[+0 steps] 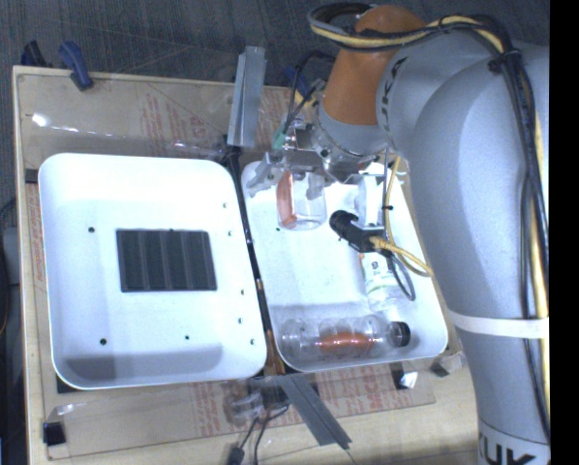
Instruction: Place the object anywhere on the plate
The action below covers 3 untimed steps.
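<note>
The end effector [294, 177] is hanging over the far part of the right bin [299, 279], and a clear cup with an orange-red strip [299, 204] is sitting directly under it, seemingly between the fingers, though I cannot tell whether they are closing on it. Nearer the camera, a clear bottle [343, 337] is lying on its side along the bin's front wall. The dark ribbed plate [167, 260] is resting in the left bin [76, 201], well apart, on the worktop [125, 105].
</note>
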Each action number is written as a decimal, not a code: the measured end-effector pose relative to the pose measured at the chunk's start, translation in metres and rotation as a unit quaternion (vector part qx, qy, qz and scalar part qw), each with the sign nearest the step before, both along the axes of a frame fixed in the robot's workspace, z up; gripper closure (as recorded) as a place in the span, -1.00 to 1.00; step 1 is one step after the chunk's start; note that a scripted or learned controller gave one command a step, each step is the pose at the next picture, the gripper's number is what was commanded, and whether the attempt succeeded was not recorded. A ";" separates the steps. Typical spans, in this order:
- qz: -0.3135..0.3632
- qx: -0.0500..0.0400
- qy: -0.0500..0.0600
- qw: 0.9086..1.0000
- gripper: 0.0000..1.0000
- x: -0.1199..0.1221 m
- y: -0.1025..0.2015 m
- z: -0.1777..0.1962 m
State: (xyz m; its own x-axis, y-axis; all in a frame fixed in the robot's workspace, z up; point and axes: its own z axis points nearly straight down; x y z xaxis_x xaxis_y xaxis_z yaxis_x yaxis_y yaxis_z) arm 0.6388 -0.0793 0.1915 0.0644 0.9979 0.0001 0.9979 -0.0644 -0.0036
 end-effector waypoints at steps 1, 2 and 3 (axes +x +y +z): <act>0.015 0.000 0.000 1.000 1.00 0.015 0.022 0.057; 0.089 0.000 0.002 0.996 1.00 -0.042 0.099 -0.002; 0.118 0.000 0.002 0.993 1.00 -0.081 0.134 -0.002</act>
